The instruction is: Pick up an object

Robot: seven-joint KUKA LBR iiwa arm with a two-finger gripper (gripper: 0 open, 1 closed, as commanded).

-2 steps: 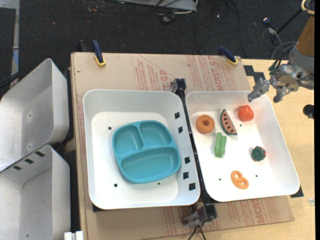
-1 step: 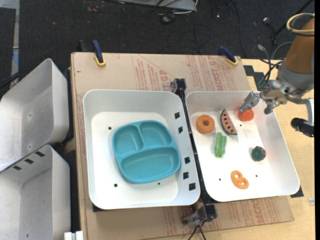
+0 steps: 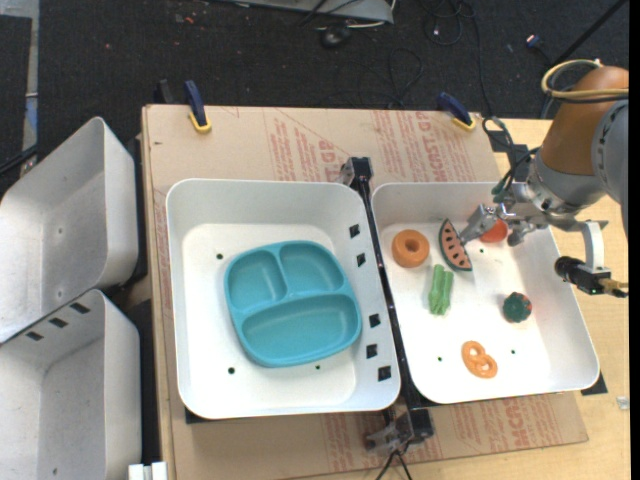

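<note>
Gripper [image 3: 487, 224] hovers low in the right bin [image 3: 570, 368], fingers around something red [image 3: 493, 231], though I can't tell if they've closed. Beside it, a watermelon slice [image 3: 455, 245]: light, stiff, best pinched across its flat sides.

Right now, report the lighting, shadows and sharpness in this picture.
Camera view: even, soft light, no harsh glare on the white bins; faint shadows under the teal tray and toy food; the floor behind is dark; the watermelon slice is crisp, while the gripper and nearby red object look slightly soft.
</note>
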